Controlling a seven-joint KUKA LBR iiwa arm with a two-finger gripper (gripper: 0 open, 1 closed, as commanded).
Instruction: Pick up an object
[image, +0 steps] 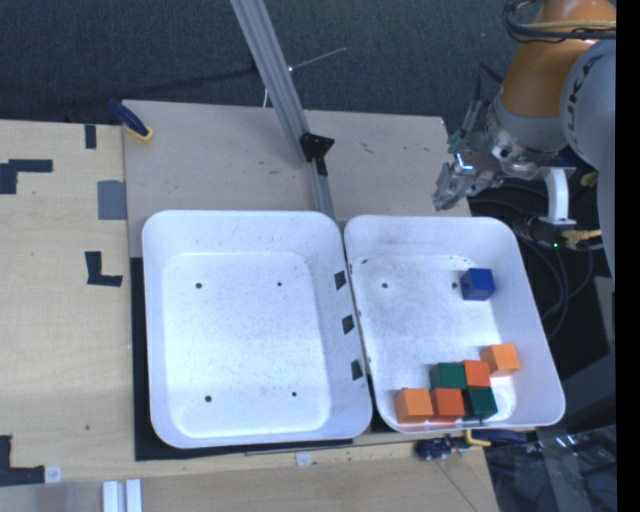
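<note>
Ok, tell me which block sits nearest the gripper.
The blue block, alone in the right bin's upper part. The orange and green blocks cluster at the bin's bottom corner, farther from the gripper.

**Arm cropped, fingers unreadable**

You see the arm (560, 70) cut off by the top and right edges. The gripper (455, 185) is too small to read. Green blocks (465, 388) sit partly hidden behind orange ones (450, 402).

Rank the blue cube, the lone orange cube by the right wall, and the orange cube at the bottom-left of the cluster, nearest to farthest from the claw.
Measured from the claw in the camera view:
1. Blue cube, upper right of the right bin.
2. Lone orange cube, near the right wall.
3. Bottom-left orange cube, at the bin's near edge.
</note>
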